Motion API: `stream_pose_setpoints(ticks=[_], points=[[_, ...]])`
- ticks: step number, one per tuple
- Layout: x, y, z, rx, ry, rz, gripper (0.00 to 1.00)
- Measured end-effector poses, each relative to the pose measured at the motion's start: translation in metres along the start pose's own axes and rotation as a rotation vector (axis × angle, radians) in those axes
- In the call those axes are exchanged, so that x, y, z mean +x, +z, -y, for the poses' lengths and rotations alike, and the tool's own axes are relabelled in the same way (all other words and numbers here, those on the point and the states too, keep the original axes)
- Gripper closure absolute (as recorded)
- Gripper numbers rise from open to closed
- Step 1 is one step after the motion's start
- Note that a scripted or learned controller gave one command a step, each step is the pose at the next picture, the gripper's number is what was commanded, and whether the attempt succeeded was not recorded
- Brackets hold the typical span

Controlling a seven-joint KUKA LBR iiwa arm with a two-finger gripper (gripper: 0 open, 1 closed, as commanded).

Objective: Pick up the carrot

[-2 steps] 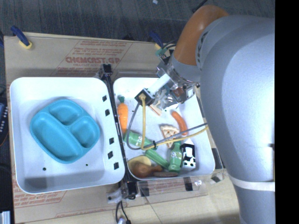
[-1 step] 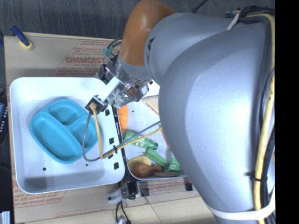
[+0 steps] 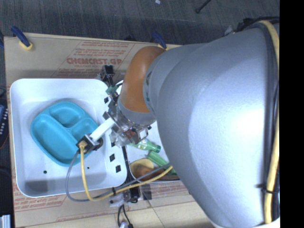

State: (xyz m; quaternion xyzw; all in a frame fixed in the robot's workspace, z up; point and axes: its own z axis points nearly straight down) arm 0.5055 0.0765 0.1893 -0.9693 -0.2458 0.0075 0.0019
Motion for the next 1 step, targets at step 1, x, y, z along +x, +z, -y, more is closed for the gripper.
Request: stream_pose_setpoints(ticks=[1], points=[[0.0006,-0.0096,0.0006,0.005,-0.009,0.006,1.0]])
